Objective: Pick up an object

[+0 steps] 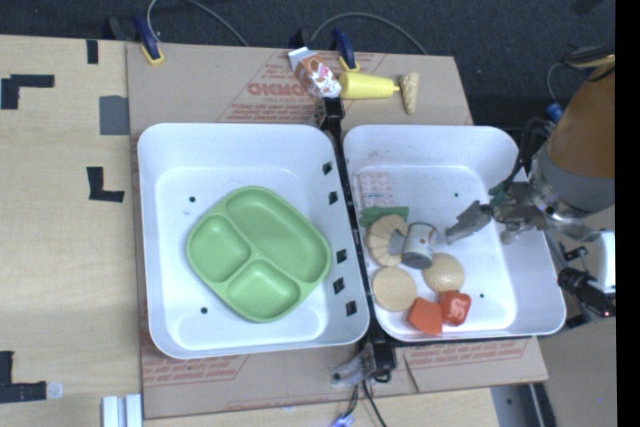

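Desk (pixel 60 245): we see a pale wooden top with a cardboard sheet under two white bins set side by side.
Left bin (pixel 165 155): it holds a green divided plate (pixel 259 252), lying flat and near the middle; too broad for us to treat as the easy pick.
Right bin (pixel 430 140): here lie the small things we would choose from, clustered along its near-left part.
Arm (pixel 585 140): it comes in from the right, orange band above a grey wrist, hanging over the right bin's right rim and leaning inward toward the cluster.
End effector (pixel 470 220): it sits low over the bin floor, its dark finger pointing left at the cluster; we cannot tell whether it is spread or clenched, and we see nothing between its tips.
Pick targets: a grey can (pixel 418 244) lies just left of the tip, touching round tan discs (pixel 385 237); a red block (pixel 426 316) rests near the front wall.
Doing the step well: we judge the can the nearest candidate, yet it is crowded by the discs, so we would centre over it, line the fingers across its narrow side, and come straight down before closing.
Risk: we think a slanted approach would nudge the can into its neighbours; the red block, standing freer, may be the safer choice.
Outside the bins: a yellow toy (pixel 370 87) lies on the cardboard behind them.
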Tool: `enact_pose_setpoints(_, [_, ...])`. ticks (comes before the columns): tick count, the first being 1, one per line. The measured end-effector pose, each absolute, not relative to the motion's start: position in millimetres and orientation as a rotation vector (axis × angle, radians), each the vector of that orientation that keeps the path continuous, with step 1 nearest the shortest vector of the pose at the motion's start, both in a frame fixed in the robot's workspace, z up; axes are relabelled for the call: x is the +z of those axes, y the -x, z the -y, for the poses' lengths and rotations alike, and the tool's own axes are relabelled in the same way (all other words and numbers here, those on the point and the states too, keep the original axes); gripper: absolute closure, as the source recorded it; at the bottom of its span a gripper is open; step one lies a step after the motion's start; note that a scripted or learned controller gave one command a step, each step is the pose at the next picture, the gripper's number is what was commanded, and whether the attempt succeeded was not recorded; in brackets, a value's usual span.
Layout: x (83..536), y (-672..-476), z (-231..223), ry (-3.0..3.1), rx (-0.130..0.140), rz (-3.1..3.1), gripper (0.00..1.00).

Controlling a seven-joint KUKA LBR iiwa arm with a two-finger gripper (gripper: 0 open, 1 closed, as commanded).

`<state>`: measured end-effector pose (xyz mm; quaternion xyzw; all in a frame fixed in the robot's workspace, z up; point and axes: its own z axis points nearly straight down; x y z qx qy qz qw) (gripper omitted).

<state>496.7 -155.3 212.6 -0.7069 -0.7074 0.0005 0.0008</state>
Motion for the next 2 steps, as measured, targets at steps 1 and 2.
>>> enact_pose_setpoints(1, [92.4,-525.1,110.6,2.222,-0.002,2.223,0.00])
enact_pose_setpoints(2, [87.7,-581.9,116.7,2.223,-0.007,2.226,0.00])
